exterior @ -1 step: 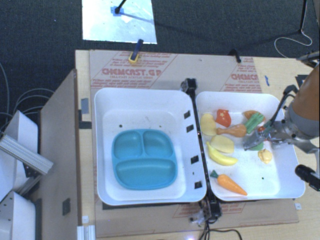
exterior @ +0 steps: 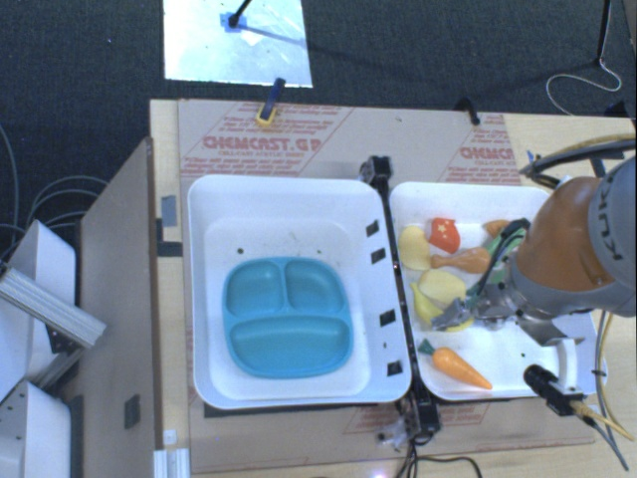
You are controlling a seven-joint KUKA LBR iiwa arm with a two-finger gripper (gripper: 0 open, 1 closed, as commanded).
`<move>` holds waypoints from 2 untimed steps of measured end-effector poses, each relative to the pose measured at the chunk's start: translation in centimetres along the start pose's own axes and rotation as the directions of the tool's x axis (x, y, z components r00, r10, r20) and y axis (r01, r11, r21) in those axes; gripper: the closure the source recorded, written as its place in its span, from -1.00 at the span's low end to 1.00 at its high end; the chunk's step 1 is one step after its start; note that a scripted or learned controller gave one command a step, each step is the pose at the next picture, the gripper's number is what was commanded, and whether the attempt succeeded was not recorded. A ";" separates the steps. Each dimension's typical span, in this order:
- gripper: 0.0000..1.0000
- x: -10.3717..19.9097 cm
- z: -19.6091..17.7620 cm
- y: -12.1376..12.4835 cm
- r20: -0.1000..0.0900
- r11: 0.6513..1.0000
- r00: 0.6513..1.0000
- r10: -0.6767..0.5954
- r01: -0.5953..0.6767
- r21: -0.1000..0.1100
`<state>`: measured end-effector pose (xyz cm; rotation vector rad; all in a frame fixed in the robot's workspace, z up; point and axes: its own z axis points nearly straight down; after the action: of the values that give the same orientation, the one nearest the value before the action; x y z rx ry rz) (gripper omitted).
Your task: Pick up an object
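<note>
Two shallow white bins are seen side by side on the table; the left bin (exterior: 209, 227) carries a smooth blue plastic divided tray (exterior: 287, 317). In the right bin (exterior: 468, 195), glossy toy foods are noted: a tapered orange carrot (exterior: 460, 366) near the front edge, a red tomato (exterior: 444, 234), a pale rounded piece (exterior: 414, 248), a tan drumstick (exterior: 462, 260) and a yellow-green apple (exterior: 441, 289). The pincer (exterior: 460, 314) is lowered against the apple's front side, among the crowded pieces; whether it is wide, narrow or holding anything cannot be told.
</note>
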<state>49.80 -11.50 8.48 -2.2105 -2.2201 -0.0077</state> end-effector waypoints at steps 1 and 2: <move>-1.00 -2.9 -0.5 5.5 0.010 1.000 1.000 -0.002 0.002 -0.013; -1.00 1.6 -0.1 11.0 0.010 1.000 1.000 -0.005 0.005 -0.011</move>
<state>60.79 -9.81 8.59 -2.2149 -2.2360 -0.0092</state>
